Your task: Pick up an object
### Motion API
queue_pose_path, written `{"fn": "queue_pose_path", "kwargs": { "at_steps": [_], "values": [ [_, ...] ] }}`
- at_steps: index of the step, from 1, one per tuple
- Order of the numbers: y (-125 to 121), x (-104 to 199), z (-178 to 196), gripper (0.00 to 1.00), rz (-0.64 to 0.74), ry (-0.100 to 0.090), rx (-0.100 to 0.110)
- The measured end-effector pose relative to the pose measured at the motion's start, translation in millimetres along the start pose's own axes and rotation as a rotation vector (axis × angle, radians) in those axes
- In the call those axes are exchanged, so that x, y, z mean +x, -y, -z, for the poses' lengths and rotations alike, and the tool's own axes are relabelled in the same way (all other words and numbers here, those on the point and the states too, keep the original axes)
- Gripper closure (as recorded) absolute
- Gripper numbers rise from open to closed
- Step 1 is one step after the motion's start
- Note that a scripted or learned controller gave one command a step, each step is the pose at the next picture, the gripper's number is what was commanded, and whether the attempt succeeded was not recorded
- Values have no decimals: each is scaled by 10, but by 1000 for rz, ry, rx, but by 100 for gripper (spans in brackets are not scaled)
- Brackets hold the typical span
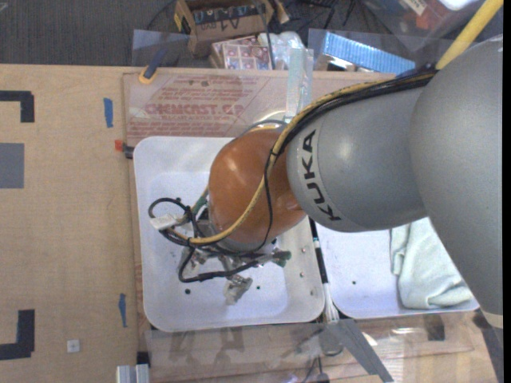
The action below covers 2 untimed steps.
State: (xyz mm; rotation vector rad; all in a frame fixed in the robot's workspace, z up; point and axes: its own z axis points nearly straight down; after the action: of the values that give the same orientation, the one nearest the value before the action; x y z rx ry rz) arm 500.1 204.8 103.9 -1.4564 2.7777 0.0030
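My gripper [227, 274] hangs low over the middle of the left white bin [156, 306], below the arm's orange band [243, 186]. Black and white cables loop around the gripper and hide most of it. The big grey arm covers much of this bin's floor, so what lies under the gripper is hidden. A pale crumpled cloth [423, 270] lies in the right bin [359, 294], against its right side and well away from the gripper.
The divider between the two bins [319, 270] runs just right of the gripper. A clear plastic sheet with red print [200, 110] lies behind the left bin. Boxes and clutter [231, 22] stand beyond the bench's far edge.
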Motion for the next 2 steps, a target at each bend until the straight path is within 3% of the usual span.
{"fn": "queue_pose_path", "kwargs": {
  "at_steps": [1,2],
  "values": [
    [-163,59,-117,0,251,8,8],
    [574,232,-120,0,-93,12,10]
  ]
}}
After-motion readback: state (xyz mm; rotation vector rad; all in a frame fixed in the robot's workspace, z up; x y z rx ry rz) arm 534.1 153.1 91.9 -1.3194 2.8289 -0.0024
